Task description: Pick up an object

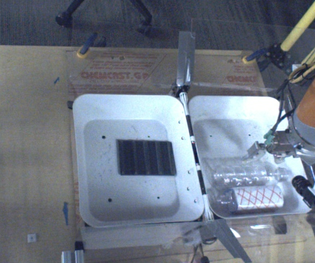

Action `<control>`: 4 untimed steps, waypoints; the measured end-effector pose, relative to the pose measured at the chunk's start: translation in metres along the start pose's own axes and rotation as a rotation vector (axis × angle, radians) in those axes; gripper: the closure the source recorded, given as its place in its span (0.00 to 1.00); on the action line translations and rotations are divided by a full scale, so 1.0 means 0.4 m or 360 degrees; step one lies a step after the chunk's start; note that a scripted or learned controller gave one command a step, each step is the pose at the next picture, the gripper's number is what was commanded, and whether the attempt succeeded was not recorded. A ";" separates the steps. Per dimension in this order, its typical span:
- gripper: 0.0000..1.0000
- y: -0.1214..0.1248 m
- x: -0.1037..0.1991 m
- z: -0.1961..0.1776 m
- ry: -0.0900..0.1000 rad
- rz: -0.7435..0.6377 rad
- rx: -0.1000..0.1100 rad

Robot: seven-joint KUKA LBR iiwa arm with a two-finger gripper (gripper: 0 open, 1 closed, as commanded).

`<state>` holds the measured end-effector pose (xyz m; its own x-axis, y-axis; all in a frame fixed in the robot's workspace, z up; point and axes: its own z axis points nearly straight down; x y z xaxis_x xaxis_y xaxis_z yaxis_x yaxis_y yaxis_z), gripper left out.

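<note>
Bench [26, 147]: flat tan wood, on which two shallow white plastic bins with rounded corners are set side by side.
Left bin [91, 114]: a dark, ribbed rectangular panel [146, 157] is seen flat at its middle.
Right bin [228, 111]: a clear, ridged plastic bottle [245, 175] is laid on its side near the front; just in front of it lies a cylinder [256, 198] wrapped in a red-and-white lattice pattern.
Gripper [267, 147]: placed above the right bin, just behind the bottle; open or closed cannot be told.

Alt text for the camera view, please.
The grey arm's gripper hangs over the right white bin, just above a clear plastic bottle and a red-and-white patterned can. The left white bin holds a dark ribbed rectangular tray.
</note>
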<state>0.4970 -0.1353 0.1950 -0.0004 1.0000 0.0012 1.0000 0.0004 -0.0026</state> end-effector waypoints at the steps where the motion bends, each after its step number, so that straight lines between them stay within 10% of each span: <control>1: 0.00 -0.028 -0.035 0.172 -0.0004 -0.0087 -0.0012; 2: 0.00 0.196 -0.028 0.267 -0.0006 -0.0290 -0.0017; 3: 0.00 0.087 -0.197 0.255 -0.0016 -0.0538 -0.0049; 4: 0.00 0.223 -0.027 0.267 -0.0005 -0.0506 -0.0018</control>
<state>0.5860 -0.1458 0.0880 -0.3132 0.9497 -0.0031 0.9497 0.3132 0.0083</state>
